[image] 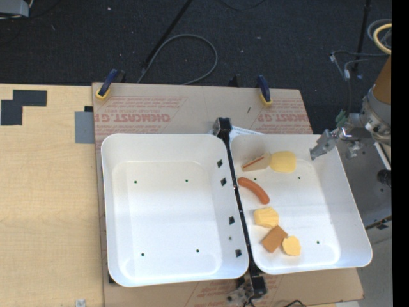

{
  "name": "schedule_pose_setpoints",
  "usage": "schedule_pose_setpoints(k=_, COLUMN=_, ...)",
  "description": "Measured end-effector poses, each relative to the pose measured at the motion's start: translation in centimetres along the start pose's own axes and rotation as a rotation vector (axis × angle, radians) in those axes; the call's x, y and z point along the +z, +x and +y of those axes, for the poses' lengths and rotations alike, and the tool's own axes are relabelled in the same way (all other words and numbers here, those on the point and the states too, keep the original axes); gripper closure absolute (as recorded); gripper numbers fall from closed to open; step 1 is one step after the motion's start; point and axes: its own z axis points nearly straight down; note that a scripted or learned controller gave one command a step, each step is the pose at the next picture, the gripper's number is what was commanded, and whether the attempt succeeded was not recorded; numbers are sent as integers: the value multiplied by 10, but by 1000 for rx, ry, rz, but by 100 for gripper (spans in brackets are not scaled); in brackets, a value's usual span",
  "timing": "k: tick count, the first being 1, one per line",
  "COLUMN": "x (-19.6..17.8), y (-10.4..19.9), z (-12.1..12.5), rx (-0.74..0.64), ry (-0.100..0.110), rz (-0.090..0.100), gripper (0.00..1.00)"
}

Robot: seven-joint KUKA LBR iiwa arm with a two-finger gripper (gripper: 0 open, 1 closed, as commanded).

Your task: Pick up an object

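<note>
At the lower right of the frame you are seeing a round yellow piece (291, 245) lying beside a brown block (274, 238) in the right bin (345, 197); any of these toy foods is sitting free to grab. The hand (327, 142) is hanging over that bin's upper right rim, gripping nothing, likely staging its approach.

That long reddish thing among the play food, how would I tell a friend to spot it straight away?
Start at the right bin, the one of the two white bins that holds the play food. Near its left wall, about halfway down, lies the sausage, between the yellow lump above it and the yellow block below. It is the one long, thin, orange-red piece; its neighbours are yellow or brown chunks.
</note>
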Motion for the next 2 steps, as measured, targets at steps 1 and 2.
schedule_pose_setpoints(k=1, x=103, y=11, z=-45, rx=0, ry=9, rz=3, gripper=0)
schedule_pose_setpoints(k=2, x=124, y=54, z=-9, rx=-4, ry=1, rz=1, gripper=0)
